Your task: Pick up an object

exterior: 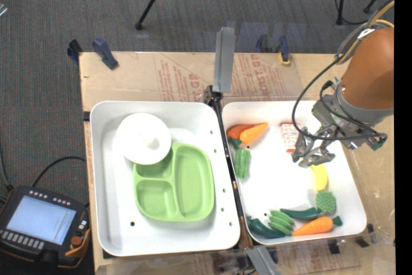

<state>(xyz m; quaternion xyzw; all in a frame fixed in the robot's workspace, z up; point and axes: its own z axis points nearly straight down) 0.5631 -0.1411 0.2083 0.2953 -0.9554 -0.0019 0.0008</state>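
Landmark: the right bin, the white tray nearer the arm; every place below is given against it.
Arm: it reaches in from the right side of the right bin, with the orange band hanging over that bin's far right corner.
Gripper: it hangs above the right bin's middle-right part, pointing down at the floor of the tray.
Gripper state: its fingers hang a little apart with nothing seen between them; it grips no object.
Yellow piece: in the right bin, just below the gripper, free of it, close to the right wall.
Green knobbly piece: in the right bin, just beside the yellow piece on its near side.
Near carrot: in the right bin's near right corner, lying flat along the front wall.
Green pods: in the right bin by the front wall, left of the near carrot.
Far carrot: in the right bin's far left corner, touching a small red-orange piece.
Green cucumber: in the right bin along its left wall, just below the far carrot.
Red and white packet: in the right bin's far middle, left of the gripper.
Left bin: touching the right bin's left wall; it bears a green divided plate and a white bowl.
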